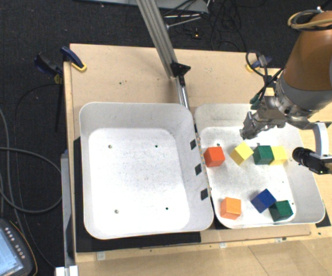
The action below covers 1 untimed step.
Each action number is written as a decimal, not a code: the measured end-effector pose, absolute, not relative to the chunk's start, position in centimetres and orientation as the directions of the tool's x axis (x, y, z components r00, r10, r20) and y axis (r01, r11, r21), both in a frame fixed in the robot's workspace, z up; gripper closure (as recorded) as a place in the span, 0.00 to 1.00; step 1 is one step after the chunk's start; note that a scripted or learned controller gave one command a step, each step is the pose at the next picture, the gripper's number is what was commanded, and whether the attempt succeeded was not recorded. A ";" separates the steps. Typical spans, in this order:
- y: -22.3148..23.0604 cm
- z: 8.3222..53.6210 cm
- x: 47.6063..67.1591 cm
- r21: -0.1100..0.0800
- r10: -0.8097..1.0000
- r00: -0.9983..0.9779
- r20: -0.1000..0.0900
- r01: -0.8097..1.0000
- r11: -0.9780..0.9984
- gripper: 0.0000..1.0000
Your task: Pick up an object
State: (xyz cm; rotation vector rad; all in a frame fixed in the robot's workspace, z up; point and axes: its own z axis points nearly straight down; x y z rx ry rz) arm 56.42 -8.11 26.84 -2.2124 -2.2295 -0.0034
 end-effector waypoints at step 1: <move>-2.3 27.1 56.0 0.000 1.000 -0.009 0.002 1.000 0.009 1.00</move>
